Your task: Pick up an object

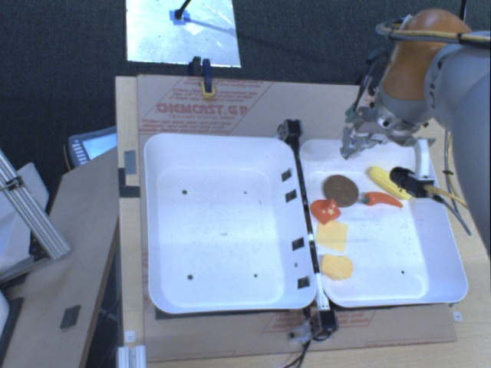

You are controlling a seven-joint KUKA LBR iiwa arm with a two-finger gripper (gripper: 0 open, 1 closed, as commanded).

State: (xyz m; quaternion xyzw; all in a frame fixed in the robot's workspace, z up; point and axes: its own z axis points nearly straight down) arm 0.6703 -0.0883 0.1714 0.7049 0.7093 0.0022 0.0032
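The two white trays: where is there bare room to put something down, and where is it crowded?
The left bin has a bare floor. In the right bin, the near right part is free, right of the yellow pieces. The far half is crowded: brown disc, red piece, corn cob, chili, gripper.

Arm [453, 67] cut off at right edge, gripper [354, 146] perhaps blurred, its grip unreadable

Grey arm [460, 75] bent down from right, orange-banded wrist, claw [354, 146] pointing downward
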